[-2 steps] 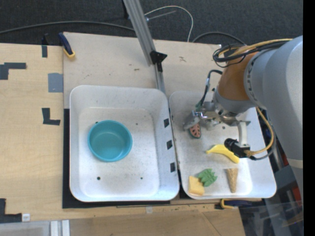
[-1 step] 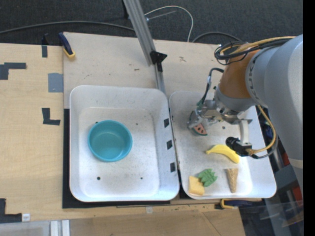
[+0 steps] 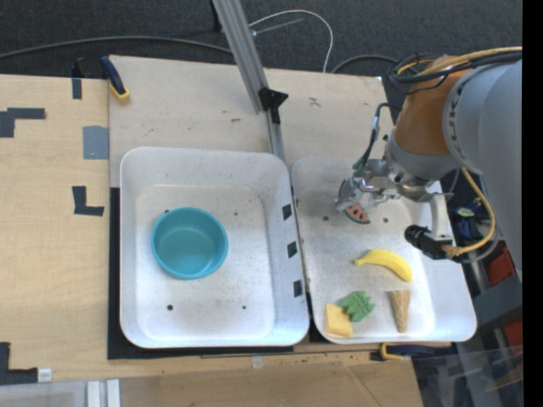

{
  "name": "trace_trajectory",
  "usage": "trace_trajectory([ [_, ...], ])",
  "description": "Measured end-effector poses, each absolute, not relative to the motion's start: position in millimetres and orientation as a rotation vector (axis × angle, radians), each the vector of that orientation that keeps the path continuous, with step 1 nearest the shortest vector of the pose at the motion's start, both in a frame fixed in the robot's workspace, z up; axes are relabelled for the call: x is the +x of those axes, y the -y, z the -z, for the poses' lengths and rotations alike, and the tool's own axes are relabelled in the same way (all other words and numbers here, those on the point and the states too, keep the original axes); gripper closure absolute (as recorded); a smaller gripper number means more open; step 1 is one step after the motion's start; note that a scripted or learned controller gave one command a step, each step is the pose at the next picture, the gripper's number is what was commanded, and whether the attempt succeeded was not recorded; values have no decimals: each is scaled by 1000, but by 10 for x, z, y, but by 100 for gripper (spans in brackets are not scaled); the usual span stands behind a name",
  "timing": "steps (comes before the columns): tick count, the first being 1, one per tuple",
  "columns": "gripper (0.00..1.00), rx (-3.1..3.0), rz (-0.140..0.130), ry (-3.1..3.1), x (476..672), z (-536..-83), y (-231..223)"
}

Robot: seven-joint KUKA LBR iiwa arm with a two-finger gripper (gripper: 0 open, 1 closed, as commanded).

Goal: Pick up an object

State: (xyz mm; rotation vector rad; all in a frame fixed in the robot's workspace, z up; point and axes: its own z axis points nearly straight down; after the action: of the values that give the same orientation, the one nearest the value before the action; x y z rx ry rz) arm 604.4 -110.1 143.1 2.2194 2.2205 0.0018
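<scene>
My gripper (image 3: 357, 200) hangs over the upper part of the right bin (image 3: 316, 227), reaching in from the right. A small watermelon slice (image 3: 360, 213), red with a green rind, sits right at the fingertips; I cannot make out whether it is between them or just below. Lower in the same bin lie a yellow banana (image 3: 386, 263), a green leafy toy (image 3: 358, 304), a yellow cheese wedge (image 3: 338, 321) and a tan ice-cream cone (image 3: 399, 309). A teal bowl (image 3: 190, 242) rests in the left bin (image 3: 136, 227).
A slanted metal pole (image 3: 246, 49) rises from the bench behind the bins' divider. Black cables (image 3: 458, 227) loop beside the arm at the right bin's right rim. A blue and yellow clamp (image 3: 114, 78) sits at the bench's far left corner.
</scene>
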Motion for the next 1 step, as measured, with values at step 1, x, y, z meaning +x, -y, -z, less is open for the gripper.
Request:
trace_trajectory([
  [1, 100, 2218, -4, -2220, 5982, -2034, 1114],
])
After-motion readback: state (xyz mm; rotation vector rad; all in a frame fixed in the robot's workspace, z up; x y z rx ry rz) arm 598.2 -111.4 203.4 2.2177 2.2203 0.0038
